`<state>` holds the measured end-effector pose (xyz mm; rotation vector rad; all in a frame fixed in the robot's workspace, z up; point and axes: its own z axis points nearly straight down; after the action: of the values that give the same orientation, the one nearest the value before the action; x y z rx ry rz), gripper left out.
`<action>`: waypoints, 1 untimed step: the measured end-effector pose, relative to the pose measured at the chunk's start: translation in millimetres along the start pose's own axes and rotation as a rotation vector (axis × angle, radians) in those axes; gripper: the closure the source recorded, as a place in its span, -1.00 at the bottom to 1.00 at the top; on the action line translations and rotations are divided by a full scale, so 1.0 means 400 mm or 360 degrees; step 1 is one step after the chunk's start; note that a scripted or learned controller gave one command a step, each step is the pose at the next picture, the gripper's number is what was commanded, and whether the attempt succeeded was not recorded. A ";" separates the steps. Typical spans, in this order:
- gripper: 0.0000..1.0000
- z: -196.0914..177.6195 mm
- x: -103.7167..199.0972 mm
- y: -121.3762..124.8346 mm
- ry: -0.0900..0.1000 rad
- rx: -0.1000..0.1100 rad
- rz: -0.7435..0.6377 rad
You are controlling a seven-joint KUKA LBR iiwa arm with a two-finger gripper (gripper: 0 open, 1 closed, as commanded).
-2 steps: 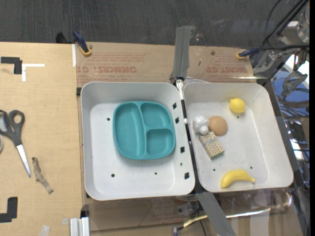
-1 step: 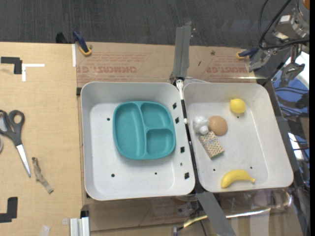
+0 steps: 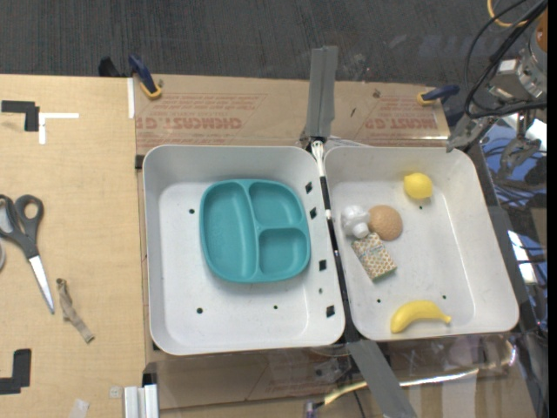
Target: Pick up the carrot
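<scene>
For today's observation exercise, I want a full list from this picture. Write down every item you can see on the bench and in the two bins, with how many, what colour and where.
Bins: 2, white, side by side on the bench, left and right.
Divided plate: 1, teal, three compartments, middle of left bin.
Lemon: 1, yellow, far part of right bin.
Round brown item: 1, tan, centre of right bin.
Small white item: 1, white, touching the brown one's left side; kind unclear.
Patterned block: 1, beige and speckled, just below those two.
Banana: 1, yellow, near edge of right bin.
Scissors: 1, grey handles, on the bench left of the bins.
Clamps: 2, blue and orange, far bench edge.
Robot arm: 1, grey and orange, top right corner.
</scene>
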<state>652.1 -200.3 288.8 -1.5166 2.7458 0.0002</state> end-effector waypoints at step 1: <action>-1.00 -0.025 0.123 0.138 0.0001 -0.0002 -0.0541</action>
<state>579.2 -212.4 298.5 -1.9601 2.4506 0.0006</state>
